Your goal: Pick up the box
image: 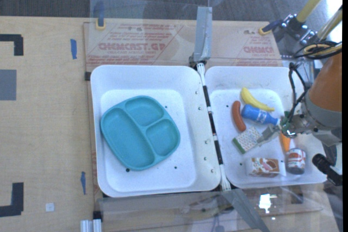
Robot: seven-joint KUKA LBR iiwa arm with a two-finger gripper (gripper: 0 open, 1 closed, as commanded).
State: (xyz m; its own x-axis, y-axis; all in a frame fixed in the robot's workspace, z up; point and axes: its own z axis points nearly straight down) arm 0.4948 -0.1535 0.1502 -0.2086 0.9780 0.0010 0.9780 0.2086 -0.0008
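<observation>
- Box (265, 167) flat in the right bin (217, 117), near its front wall, just beside a small can (296, 161).
- End effector (270, 133) low over the same bin, above the box, fingers narrow, tips at a green checkered packet (246, 140).
- Behind: blue bottle (259, 114), red sausage (238, 116), banana (254, 99).
- Teal divided plate (140, 131) in the left bin (103, 84).
</observation>
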